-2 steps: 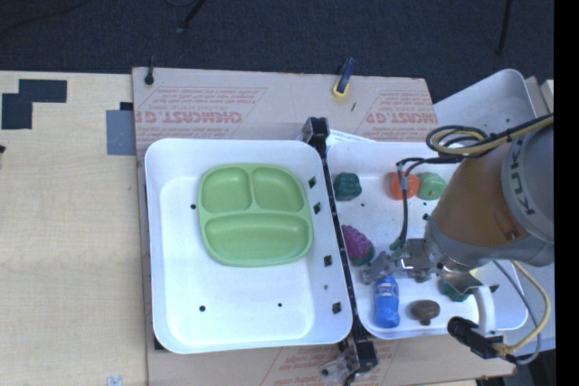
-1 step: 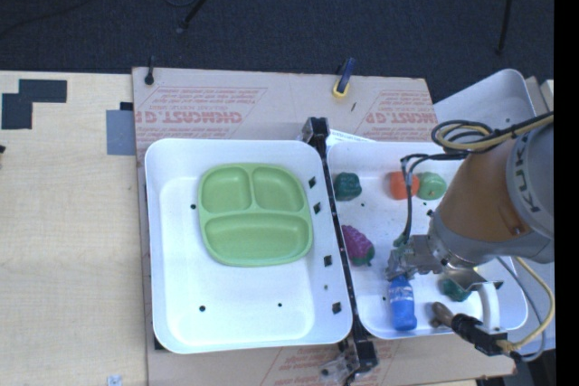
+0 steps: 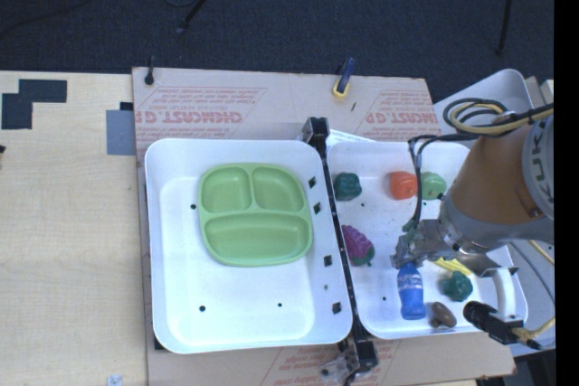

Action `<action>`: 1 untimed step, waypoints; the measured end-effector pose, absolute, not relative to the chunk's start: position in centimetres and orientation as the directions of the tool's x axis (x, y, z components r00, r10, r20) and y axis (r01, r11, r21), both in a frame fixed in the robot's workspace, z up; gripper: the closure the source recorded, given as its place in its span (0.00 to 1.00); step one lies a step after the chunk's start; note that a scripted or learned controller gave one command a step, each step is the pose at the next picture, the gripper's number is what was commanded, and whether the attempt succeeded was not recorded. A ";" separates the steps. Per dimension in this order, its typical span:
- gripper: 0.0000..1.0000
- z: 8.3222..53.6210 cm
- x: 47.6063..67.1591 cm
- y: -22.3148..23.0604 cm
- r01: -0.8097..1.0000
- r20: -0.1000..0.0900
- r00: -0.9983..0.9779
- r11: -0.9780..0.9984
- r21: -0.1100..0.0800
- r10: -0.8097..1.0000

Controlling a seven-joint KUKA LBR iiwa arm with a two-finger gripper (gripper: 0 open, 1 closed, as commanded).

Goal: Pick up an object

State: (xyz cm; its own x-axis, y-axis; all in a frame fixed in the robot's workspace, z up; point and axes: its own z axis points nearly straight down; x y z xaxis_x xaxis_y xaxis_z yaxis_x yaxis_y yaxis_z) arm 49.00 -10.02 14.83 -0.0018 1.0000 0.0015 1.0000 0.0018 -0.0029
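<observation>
Jaw state cannot be told. Gripper [image 3: 409,250] is positioned just above the bottle [image 3: 411,291], whose long axis is directed away from it.

The grey KUKA arm with its orange wrist band [image 3: 493,181] reaches in from the right, bent steeply downward, its dark two-finger gripper [image 3: 409,252] hanging low, well inside the scene.

Glossy white plastic bins [image 3: 172,303]; smooth matt green plastic tray [image 3: 255,214]; printed cardboard sheet [image 3: 226,108] laid beneath; blue plastic bottle [image 3: 411,290].
</observation>
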 end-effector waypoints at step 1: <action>1.00 20.6 49.7 -10.6 1.000 0.000 -0.001 0.001 0.000 1.000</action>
State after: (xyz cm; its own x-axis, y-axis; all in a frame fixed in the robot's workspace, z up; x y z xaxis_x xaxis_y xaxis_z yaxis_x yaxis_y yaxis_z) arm 49.74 -10.63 20.57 -0.0013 1.0000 0.0000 1.0000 0.0013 -0.0003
